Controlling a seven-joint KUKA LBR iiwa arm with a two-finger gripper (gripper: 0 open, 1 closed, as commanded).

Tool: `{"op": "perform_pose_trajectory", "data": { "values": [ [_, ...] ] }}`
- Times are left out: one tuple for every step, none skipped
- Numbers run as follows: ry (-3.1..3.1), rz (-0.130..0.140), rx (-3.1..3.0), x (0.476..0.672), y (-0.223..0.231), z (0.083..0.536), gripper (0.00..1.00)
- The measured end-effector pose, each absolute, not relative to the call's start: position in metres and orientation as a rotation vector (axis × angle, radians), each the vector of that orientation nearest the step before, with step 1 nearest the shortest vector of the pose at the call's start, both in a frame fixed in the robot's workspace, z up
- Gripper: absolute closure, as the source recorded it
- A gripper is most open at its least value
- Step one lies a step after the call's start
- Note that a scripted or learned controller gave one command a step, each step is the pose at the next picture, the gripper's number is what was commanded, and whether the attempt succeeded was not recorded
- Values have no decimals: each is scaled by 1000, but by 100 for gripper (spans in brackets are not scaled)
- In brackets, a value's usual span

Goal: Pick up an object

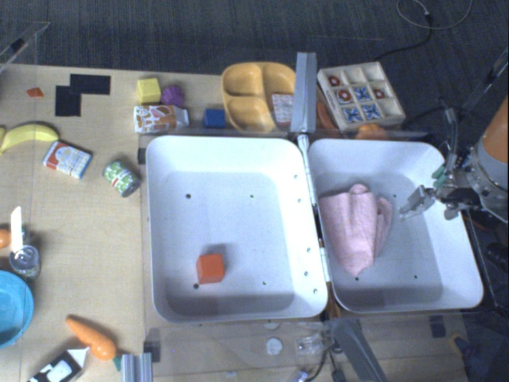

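From the overhead camera I see the gripper (429, 200) over the right bin (453, 293), fingers apparently spread, though it's blurry, pinching nothing. The pink cloth (354, 228) lies crumpled just beside it; an orange block (211, 268) sits in the left bin (167, 229).

Pink cloth (355, 228) lies crumpled (right bin); orange block (211, 268), left

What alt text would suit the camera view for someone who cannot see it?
A robot arm's tool hovers over the right bin, beside a pink cloth. The left bin holds an orange block.
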State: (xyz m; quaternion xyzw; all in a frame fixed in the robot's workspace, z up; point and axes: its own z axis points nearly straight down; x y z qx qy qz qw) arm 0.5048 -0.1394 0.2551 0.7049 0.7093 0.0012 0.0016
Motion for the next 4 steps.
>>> {"op": "perform_pose_trajectory", "data": {
  "values": [
    [2321,4,2113,551,-132,193,0],
    [2395,12,2014,567,-145,99,0],
    [2423,19,1967,573,-106,94,0],
    [2422,31,1960,576,-103,107,100]
  ]
}}
